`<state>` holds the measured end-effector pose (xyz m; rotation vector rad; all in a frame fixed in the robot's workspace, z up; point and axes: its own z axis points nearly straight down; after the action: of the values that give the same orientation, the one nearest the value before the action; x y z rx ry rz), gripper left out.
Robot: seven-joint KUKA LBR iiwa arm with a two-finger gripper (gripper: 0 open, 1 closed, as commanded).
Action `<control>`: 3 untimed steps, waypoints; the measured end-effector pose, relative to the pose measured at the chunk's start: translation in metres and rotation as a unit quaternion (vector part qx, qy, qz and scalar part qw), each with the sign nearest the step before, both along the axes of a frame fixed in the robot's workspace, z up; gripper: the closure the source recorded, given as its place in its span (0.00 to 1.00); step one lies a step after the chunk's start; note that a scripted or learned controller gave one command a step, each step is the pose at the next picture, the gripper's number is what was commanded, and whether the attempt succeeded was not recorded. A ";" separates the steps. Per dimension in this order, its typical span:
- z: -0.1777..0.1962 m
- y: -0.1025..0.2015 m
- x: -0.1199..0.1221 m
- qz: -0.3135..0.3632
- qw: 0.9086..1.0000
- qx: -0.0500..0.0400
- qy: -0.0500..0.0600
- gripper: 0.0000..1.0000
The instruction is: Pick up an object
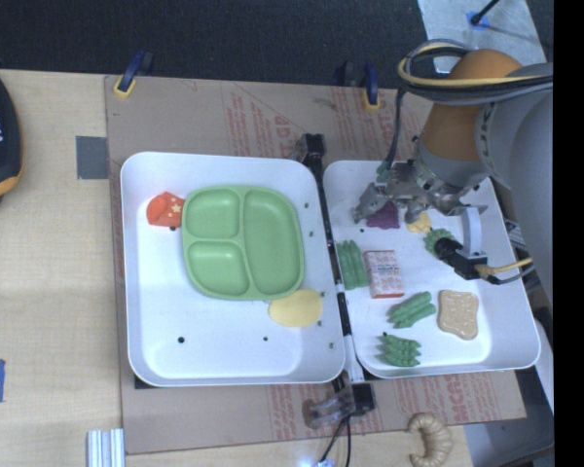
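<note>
My gripper hangs low over the back of the right bin, right above a purple object that peeks out beneath it. The wrist hides the fingertips. Further forward in the same bin lie a long green vegetable, a small printed packet, a green pod, a tan cracker-shaped piece and a green bumpy piece. A small yellow item and a dark green item sit just right of the gripper.
The left bin holds a green divided plate, a red item at its back left and a yellow item by the plate's front. A tan curled object lies on the cardboard outside the bins.
</note>
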<state>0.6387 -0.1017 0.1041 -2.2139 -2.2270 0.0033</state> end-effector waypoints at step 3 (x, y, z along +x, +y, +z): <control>-0.001 -0.026 0.018 -0.001 1.000 0.000 0.000 0.00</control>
<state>0.6568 -0.1278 0.1029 -2.2159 -2.2255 0.0044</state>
